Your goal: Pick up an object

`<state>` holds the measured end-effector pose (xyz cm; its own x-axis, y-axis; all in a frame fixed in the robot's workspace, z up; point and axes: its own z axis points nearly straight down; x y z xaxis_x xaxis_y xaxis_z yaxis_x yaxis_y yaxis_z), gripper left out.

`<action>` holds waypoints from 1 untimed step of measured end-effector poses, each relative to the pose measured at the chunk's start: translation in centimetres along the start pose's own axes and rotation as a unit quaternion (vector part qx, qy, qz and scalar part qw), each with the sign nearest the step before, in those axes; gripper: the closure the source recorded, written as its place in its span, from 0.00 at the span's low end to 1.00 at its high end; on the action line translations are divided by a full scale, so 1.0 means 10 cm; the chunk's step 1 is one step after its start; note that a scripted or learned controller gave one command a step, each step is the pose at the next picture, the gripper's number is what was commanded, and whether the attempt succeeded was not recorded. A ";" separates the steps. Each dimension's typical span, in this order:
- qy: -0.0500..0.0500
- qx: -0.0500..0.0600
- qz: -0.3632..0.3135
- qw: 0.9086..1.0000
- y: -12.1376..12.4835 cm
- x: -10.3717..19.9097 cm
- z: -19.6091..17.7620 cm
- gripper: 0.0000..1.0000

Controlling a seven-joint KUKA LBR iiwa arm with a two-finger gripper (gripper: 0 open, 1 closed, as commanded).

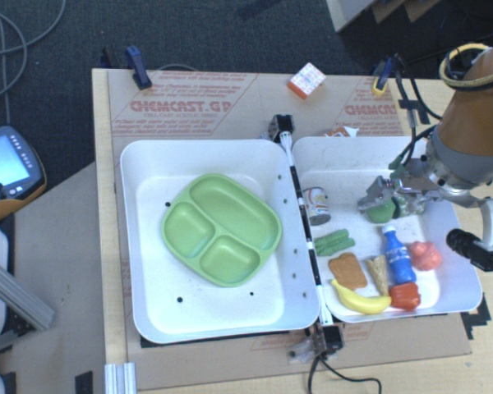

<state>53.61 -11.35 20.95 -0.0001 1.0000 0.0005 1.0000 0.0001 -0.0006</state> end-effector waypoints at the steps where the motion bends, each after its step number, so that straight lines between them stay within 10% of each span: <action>1: 0.000 0.003 0.002 1.000 0.13 -0.58 1.32 0.00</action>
<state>54.94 -17.11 7.75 0.0046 1.0000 -0.0003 1.0000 -0.0046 -0.0069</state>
